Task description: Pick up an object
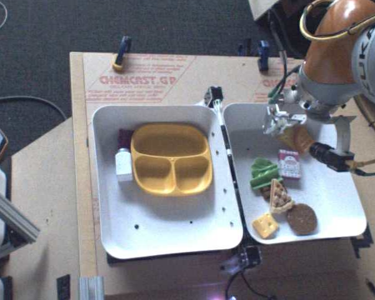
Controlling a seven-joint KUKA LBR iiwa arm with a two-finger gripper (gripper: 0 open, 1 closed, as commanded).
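Observation:
My gripper (277, 122) hangs over the far part of the right bin (337, 195), low above its floor. A tan bread-like piece (300, 139) lies just to its right, partly under the wrist. Nearer the front of that bin lie a small pink and white carton (289, 164), a green leafy toy (262, 171), a waffle wedge (279, 196), a yellow cheese block (265, 225) and a round brown cookie (301, 219). I see nothing held in the gripper.
The left bin (112, 217) holds a yellow divided plate (172, 158), a small white bottle (124, 164) and a dark purple item (125, 136) along its left wall. A ridge (228, 161) separates the bins. A black cable connector (330, 155) hangs by the right bin.

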